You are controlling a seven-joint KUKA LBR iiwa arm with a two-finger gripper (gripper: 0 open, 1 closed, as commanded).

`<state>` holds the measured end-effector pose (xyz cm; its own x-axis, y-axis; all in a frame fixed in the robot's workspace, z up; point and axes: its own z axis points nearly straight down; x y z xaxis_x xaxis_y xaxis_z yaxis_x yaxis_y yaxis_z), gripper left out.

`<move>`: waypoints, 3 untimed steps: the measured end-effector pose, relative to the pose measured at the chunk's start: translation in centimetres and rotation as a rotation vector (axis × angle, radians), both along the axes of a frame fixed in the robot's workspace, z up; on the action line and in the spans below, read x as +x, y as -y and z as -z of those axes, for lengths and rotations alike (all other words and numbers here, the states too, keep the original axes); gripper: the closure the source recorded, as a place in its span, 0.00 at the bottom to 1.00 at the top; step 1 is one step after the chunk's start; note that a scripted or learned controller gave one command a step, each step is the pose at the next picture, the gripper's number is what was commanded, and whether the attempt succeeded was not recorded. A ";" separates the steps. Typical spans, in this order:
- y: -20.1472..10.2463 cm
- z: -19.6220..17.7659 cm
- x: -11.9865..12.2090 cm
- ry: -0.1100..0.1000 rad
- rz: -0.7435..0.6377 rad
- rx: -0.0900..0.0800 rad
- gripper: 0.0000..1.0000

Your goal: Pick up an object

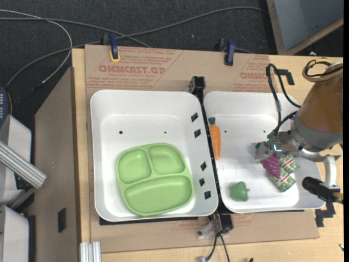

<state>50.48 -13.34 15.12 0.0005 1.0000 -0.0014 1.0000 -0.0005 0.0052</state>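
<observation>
Camera view | your gripper [271, 149] sits low in right bin [240, 105], over the purple grape bunch [280, 168] | jaw state: you cannot tell | carrot [216, 140] lies by the divider, green pepper [238, 191] near front wall | likely lining up on the grapes

Fixed above the bench [65, 162], looking down at a slant. Far enough back to take in both white bins: left bin [103, 146], right bin [245, 105], plus dark floor [163, 4] beyond. Arm [322, 113] entering from the right edge.
</observation>
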 end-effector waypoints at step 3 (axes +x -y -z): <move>-6.6 -8.1 0.7 -0.008 -0.007 0.005 1.00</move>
